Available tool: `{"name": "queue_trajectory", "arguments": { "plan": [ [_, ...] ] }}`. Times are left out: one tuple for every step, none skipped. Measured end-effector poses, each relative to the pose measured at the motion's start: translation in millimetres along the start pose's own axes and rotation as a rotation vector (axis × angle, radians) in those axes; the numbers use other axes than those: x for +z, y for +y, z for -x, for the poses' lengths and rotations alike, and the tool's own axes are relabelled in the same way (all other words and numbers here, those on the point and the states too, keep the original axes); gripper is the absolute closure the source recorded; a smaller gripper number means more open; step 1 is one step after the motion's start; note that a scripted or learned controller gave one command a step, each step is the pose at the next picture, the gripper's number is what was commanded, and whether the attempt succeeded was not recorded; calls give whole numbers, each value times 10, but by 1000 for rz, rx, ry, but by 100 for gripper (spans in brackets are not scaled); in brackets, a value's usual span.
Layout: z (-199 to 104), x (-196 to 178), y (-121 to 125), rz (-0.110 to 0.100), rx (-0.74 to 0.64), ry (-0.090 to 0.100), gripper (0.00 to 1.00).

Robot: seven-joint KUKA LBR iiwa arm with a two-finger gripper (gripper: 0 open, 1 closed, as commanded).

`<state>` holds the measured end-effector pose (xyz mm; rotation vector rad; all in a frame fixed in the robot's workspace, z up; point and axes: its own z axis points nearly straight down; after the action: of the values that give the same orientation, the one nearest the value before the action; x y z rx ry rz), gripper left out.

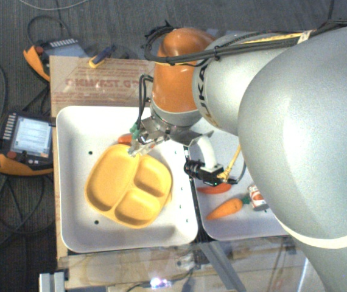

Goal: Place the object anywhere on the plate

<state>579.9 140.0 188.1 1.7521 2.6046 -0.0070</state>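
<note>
A yellow plate (131, 187) with three compartments lies in the left white bin (76, 224). My gripper (139, 147) hangs over the plate's far rim, just above the top compartments. A small orange-red object (123, 139) peeks out at the gripper's left, beside the plate's far edge; most of it is hidden, and I cannot tell whether the gripper holds it. The arm's orange band and grey body cover much of the right side.
In the right bin (246, 227) lie an orange carrot (226, 208), a red-orange piece (213, 189) and a small red-and-white item (256, 197). A cardboard sheet (94, 84) lies behind the left bin. A handheld pendant (24, 142) sits on the floor at left.
</note>
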Motion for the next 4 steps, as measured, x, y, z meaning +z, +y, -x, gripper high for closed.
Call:
{"name": "queue_trajectory", "arguments": {
  "plan": [
    [-695,930,-230,24,356,10,100],
    [-680,78,279,-1,-7,0,100],
    [-519,-385,-88,1,-398,2,100],
    [-723,892,-306,15,-304,4,100]
  ]
}}
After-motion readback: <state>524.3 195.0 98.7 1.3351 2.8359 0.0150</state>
